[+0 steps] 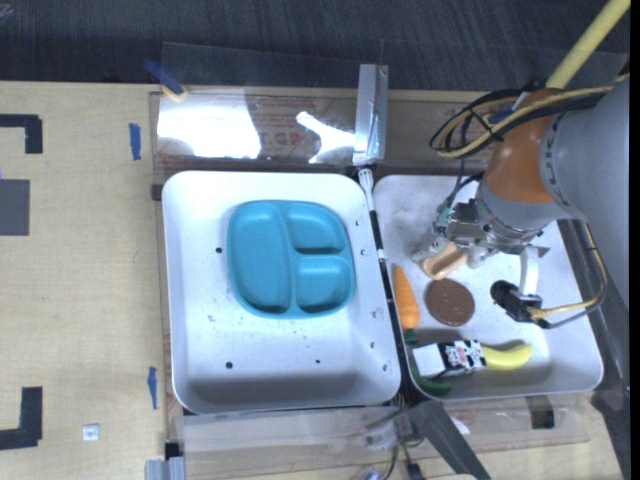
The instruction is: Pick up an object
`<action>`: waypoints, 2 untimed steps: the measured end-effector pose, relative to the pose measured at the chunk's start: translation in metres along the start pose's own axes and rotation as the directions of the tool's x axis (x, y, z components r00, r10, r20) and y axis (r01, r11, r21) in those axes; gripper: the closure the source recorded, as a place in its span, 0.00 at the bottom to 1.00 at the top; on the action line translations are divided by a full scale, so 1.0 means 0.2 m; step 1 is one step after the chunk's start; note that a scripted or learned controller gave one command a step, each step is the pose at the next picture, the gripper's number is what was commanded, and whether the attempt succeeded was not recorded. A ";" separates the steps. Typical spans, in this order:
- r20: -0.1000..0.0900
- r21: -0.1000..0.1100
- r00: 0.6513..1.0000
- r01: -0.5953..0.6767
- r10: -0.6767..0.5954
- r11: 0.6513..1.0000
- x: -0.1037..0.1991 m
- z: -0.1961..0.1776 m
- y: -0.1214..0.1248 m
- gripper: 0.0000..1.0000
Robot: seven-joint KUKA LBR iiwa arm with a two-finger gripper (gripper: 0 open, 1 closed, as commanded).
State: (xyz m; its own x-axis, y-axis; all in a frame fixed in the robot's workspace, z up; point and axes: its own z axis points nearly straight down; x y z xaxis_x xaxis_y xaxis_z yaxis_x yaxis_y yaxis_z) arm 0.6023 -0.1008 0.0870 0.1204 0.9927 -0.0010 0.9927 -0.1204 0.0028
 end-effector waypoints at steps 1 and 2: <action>0.001 -0.002 1.000 -0.001 0.001 1.000 0.00 -0.05 0.00 1.00; -0.005 -0.007 0.994 0.113 -0.113 0.994 0.48 -0.51 0.11 1.00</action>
